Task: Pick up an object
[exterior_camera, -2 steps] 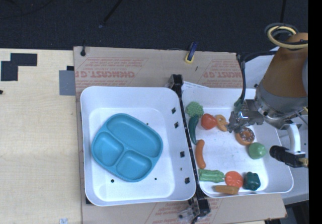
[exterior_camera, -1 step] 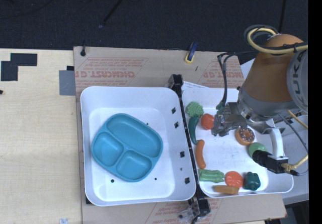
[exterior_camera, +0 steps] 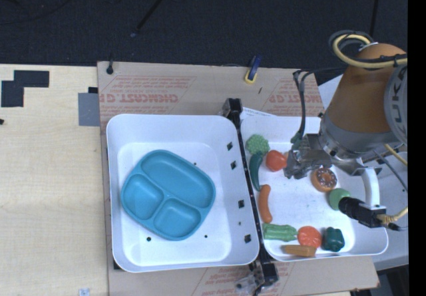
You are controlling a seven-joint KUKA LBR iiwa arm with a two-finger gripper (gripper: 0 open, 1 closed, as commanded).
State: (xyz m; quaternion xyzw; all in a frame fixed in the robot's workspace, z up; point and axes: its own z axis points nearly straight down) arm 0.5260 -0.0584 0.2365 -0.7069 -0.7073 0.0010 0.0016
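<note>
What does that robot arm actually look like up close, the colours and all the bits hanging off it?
The arm is a thick rounded column with a wide orange band and grey metal below it. A pale yellowish cable loops at its top, and thin dark wires run down its side. The gripper is a small dark grey metal assembly.

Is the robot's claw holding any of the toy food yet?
I can't tell: the gripper sits low beside the red tomato, with nothing clearly between its fingers.

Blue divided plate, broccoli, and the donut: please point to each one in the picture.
blue divided plate (exterior_camera: 168,192): camera view, on the ridge between its compartments.
broccoli (exterior_camera: 257,144): camera view, on its green head.
donut (exterior_camera: 325,179): camera view, on its sprinkled ring.
</note>
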